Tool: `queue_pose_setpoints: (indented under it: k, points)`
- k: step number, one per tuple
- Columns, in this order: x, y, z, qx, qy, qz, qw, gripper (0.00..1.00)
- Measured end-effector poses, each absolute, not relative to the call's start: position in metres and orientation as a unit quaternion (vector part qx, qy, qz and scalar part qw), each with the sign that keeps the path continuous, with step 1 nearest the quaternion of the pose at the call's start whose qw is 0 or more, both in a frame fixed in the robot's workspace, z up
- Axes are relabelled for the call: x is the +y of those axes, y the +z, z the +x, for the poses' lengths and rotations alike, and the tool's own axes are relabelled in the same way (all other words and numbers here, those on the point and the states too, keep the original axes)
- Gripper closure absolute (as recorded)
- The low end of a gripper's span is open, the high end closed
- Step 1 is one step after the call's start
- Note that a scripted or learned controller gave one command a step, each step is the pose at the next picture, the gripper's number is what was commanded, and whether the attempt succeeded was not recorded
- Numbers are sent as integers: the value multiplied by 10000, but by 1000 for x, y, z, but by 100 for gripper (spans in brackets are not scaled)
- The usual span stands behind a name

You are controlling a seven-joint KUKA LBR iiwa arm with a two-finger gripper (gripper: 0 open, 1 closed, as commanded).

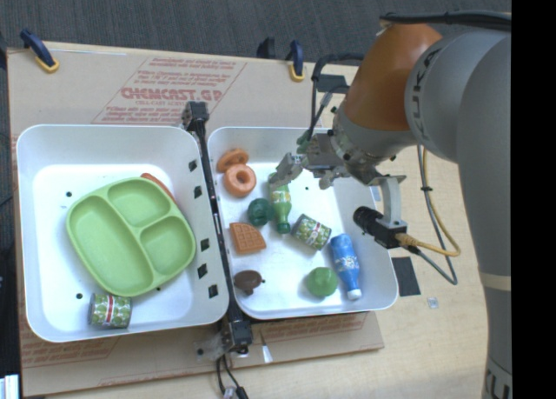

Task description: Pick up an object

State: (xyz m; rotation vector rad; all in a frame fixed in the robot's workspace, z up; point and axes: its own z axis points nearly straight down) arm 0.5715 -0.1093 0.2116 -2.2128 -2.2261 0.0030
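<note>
A: What is the biggest thing you see, operator?

B: You see the grey arm (452, 84) with its orange band, reaching in from the right over the counter (104, 84). Below it sit two white bins, the left bin (35, 154) and the right bin (382, 289), side by side and touching.

A: And inside them?

B: In the left bin you have a green divided plate (130, 234), tilted, with a small printed can (109, 309) just beside its near edge. In the right bin lie a blue bottle (345, 264), a green bottle (279, 209), a second printed can (311, 231), a green ball (321, 282), a donut (239, 180), a waffle piece (247, 238) and a small brown item (248, 282).

A: The gripper?

B: Your gripper (304, 171) hangs over the right bin's far part, fingers spread apart, nothing between them. The green bottle lies just beside and below one fingertip.
</note>
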Motion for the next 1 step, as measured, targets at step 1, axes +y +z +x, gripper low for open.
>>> queue_pose_setpoints:
  k: [1]
  points:
    - [-99, 227, 506, -7094, 11, -7048, 3, 0]
